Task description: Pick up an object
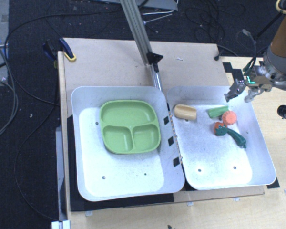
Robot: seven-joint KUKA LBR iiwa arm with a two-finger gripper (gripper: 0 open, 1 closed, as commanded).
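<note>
The gripper (241,92) hangs spread and grasping nothing over the right bin (257,168), at its upper right edge. The 4 objects (tan roll (185,112) apart, others clustered) lie below-left. Better to choose the roll and descend straight.

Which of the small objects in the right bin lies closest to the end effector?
The light green oblong piece, at the bin's upper right, just below the end effector; the tan bread-like roll lies farthest left.
</note>
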